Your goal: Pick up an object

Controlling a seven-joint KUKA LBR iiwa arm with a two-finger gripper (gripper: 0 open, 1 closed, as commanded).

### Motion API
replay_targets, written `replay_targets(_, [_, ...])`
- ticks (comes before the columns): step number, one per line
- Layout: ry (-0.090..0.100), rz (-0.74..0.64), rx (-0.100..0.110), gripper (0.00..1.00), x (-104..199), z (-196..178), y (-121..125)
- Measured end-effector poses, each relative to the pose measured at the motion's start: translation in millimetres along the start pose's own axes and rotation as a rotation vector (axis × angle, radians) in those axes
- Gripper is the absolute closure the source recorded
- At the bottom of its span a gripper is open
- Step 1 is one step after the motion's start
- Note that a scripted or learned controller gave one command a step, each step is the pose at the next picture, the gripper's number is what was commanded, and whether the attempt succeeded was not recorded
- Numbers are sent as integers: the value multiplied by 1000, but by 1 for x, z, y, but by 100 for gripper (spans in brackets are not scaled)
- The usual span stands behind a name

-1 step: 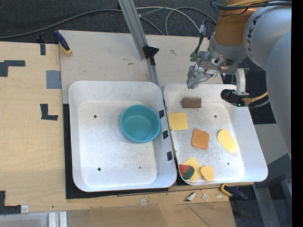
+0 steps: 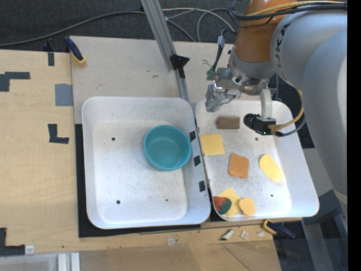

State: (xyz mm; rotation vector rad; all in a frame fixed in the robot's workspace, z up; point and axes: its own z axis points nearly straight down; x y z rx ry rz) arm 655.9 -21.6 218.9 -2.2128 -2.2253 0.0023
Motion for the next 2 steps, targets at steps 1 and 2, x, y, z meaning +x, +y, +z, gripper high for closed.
replay_targets(1, [1, -2, 0, 100, 59, -8, -20])
replay_targets(2, [0, -1, 1, 100, 113, 0, -48])
